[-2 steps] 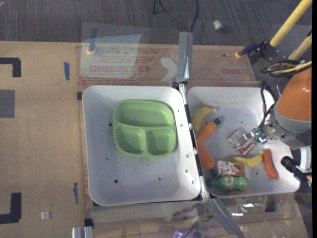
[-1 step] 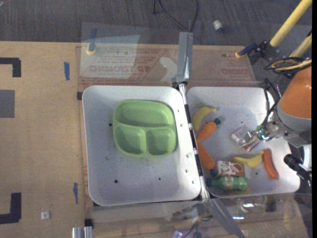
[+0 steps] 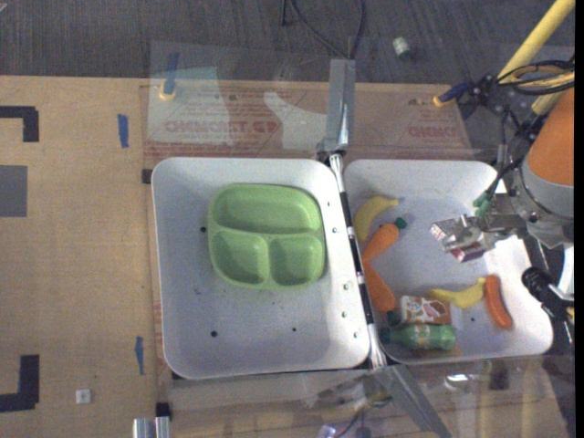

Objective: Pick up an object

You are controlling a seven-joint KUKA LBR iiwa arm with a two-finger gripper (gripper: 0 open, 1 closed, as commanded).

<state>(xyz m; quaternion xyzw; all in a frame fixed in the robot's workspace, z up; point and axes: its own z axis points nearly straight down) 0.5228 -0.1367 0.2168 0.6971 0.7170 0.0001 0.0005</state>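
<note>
My gripper (image 3: 461,238) hangs over the middle of the right bin (image 3: 429,179), reaching in from the right. Under and around it lie toy foods. A yellow banana (image 3: 374,212) and an orange carrot (image 3: 381,241) sit to its left by the divider. A second carrot (image 3: 379,289) lies lower left. Below the gripper are a small yellow banana (image 3: 461,294) and an orange-red sausage (image 3: 498,302). A juice box (image 3: 425,310) and a green bottle (image 3: 422,338) rest at the bin's front edge. I see no object in the gripper.
The left bin (image 3: 182,318) holds a green divided plate (image 3: 267,235). A metal divider (image 3: 351,263) separates the two bins. Cables and a yellow pole (image 3: 538,35) are at the upper right behind the arm.
</note>
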